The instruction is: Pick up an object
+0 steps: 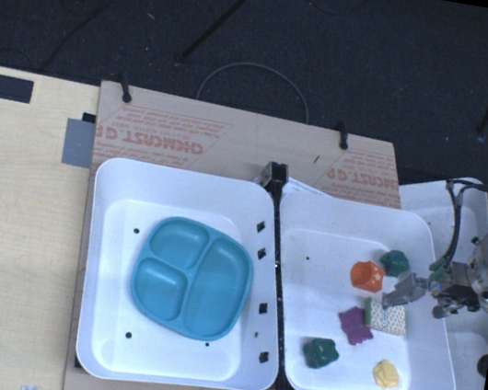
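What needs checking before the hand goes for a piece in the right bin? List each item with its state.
1. Hand over the right bin: ok.
2. Nothing held between the fingers: cannot tell.
3. Checkered block close beneath the hand: ok.
4. Purple piece touching the checkered block, may shift: not ok.
5. Yellow piece standing apart, easy target: ok.
6. Blue divided plate in the left bin, clear of the path: ok.

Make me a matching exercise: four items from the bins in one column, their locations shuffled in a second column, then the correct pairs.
Items:
1. blue divided plate
2. orange object
3. yellow object
4. purple object

Locations:
A. right bin, near its front right corner
B. left bin, in the middle
C. right bin, just left of the patterned white block
D. right bin, beside the teal piece toward the back

Pairs: 1-B, 2-D, 3-A, 4-C
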Available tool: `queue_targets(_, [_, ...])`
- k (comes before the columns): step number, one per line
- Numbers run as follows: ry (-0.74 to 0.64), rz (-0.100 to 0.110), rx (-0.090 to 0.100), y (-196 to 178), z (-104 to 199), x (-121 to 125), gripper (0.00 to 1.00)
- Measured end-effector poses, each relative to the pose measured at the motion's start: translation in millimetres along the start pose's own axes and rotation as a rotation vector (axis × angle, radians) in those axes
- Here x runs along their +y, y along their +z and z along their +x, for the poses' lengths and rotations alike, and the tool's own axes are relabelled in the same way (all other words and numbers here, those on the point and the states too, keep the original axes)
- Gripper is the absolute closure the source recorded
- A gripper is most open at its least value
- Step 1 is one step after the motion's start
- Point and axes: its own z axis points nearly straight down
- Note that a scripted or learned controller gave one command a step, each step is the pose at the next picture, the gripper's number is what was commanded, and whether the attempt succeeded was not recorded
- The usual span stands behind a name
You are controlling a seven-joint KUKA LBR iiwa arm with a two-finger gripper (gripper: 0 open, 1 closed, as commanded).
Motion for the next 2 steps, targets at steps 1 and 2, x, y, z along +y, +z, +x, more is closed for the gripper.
queue_targets(1, [-0.002, -0.010, -0.002, -5, 0, 2, 0.00])
queue_targets(2, [-0.002, -0.006, -0.001, 48, -3, -8, 0.00])
